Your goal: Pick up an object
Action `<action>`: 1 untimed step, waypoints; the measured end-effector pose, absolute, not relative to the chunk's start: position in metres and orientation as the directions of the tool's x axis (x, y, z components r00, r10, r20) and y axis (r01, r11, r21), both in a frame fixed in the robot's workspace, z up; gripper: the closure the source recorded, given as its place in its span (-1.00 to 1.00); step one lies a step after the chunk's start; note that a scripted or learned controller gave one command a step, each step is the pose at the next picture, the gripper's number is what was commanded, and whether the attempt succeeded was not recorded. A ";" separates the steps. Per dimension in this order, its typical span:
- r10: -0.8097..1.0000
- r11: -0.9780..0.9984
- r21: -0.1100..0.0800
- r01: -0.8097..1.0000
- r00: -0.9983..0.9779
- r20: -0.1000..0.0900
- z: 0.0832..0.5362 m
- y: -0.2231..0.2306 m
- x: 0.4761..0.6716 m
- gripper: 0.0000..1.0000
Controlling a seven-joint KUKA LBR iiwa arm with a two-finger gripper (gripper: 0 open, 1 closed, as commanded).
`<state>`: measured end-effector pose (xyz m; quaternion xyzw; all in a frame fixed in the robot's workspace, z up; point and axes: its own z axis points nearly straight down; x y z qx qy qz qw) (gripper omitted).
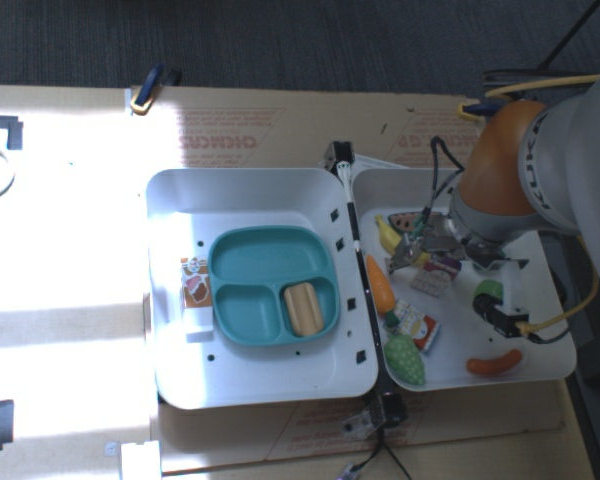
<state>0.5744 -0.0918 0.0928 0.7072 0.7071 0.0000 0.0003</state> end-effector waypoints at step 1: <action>1.000 0.003 0.000 1.000 -0.003 -0.001 0.101 -0.098 0.626 -1.00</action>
